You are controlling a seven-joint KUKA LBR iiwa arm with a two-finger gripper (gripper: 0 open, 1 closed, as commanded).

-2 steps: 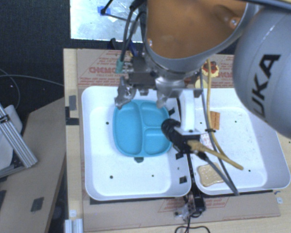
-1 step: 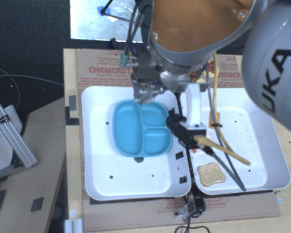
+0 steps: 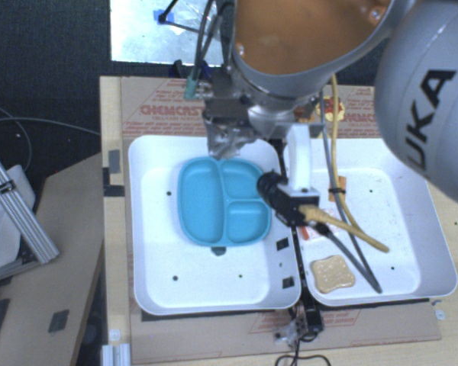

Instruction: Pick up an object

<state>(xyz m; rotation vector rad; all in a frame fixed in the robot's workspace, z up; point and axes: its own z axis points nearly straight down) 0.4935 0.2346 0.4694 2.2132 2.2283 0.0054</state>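
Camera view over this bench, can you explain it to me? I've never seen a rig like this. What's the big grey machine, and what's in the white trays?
One fixed camera looks down at a slant on a bench. The big grey and orange shape is a KUKA robot arm reaching in from the right. Two shallow white bins sit side by side. The left bin holds a blue divided plate. The right bin holds a tan slice that looks like toast. The arm's gripper, the part with the jaws, hangs over the plate's far rim. I cannot tell whether it holds anything.
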